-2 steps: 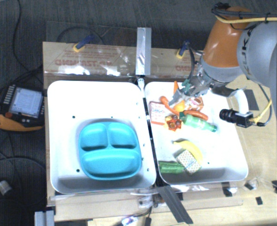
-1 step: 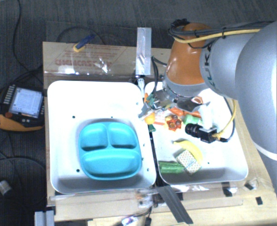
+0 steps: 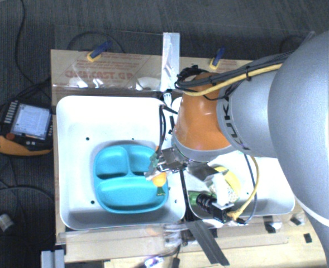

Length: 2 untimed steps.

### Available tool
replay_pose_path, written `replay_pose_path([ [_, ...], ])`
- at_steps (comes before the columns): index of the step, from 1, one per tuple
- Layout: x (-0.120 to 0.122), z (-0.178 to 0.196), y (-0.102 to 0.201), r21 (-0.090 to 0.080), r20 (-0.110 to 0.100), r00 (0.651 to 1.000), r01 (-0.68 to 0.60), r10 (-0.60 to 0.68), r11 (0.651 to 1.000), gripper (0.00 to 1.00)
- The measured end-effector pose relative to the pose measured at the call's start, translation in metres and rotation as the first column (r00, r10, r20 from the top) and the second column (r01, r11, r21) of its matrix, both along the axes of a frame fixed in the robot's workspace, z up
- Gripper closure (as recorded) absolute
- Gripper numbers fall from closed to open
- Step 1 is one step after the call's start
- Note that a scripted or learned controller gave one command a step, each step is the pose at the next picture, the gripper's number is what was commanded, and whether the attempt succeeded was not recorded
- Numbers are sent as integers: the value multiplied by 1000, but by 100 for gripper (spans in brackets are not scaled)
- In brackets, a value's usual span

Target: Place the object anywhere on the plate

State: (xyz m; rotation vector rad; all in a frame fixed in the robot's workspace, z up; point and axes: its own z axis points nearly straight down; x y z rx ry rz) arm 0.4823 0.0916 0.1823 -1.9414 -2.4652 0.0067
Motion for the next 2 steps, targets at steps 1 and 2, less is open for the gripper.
replay_pose_path([
  [1,24,29,-12,-4,3,900,436,-436,900,100],
  [2,24,29,-12,-5,3,900,436,-436,900,0],
])
